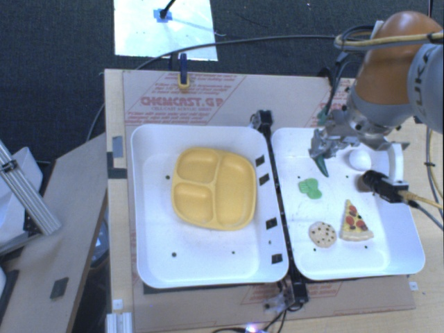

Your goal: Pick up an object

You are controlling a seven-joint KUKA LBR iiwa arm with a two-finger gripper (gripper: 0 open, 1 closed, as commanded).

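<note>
yellow divided plate [212, 188] in left bin [149, 207], white sheet [163, 18] beyond

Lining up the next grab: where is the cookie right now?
The cookie lies in the right bin, near its front edge, just left of the pizza slice and below the green piece.

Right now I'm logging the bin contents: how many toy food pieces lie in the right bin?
4: green piece mid-bin, cookie near front, pizza slice beside it, white egg at back. The arm may hide more.
</note>
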